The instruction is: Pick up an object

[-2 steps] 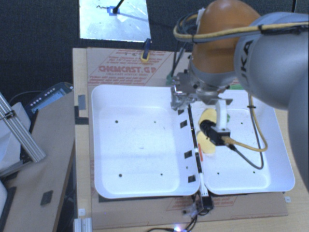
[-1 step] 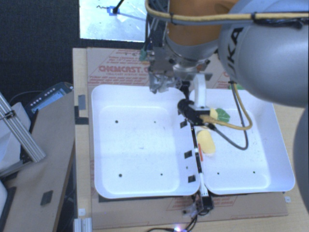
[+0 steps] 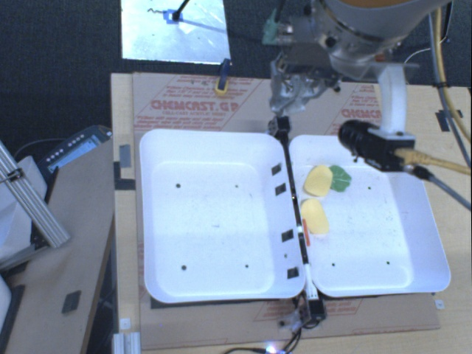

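yellow pieces (image 3: 315, 216), long axes roughly upright

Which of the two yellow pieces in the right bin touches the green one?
The upper yellow piece, farther from the camera: its right edge meets the green piece. The lower yellow piece lies apart, nearer the divider between the bins.

You can read red "CHEMCAST GP", perhaps, on the cardboard sheet (image 3: 193, 103) at twelve o'clock, repeated partly at one o'clock.
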`<state>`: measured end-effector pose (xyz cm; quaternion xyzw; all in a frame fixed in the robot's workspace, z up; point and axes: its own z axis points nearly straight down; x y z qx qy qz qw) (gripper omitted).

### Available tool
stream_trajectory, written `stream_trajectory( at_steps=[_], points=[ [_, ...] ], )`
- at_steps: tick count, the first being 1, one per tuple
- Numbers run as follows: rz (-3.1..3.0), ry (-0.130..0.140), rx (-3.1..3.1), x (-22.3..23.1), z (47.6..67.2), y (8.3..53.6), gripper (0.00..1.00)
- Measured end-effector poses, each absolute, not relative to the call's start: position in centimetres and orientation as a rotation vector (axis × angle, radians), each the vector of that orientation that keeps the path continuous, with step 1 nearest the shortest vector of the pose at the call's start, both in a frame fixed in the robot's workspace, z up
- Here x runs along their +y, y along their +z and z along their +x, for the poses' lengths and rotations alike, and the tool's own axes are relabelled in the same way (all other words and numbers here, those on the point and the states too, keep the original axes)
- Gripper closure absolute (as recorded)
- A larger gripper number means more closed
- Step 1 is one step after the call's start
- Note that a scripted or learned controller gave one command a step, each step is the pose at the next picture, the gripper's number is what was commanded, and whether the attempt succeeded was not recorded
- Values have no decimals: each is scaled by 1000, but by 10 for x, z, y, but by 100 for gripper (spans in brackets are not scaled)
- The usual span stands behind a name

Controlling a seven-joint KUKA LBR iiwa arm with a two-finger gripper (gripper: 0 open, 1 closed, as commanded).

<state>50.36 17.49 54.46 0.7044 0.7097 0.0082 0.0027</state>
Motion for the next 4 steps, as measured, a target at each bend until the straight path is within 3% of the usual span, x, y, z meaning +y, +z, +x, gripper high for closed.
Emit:
stream_trajectory(
  at_steps=[1,2,3,4],
  points=[
    [2231,1,2205,49,532,535,100],
    [2219,-14,2234,94,503,400,100],
    [2212,20,2219,78,486,519,100],
    [2222,-16,2230,109,485,360,100]
  ],
)
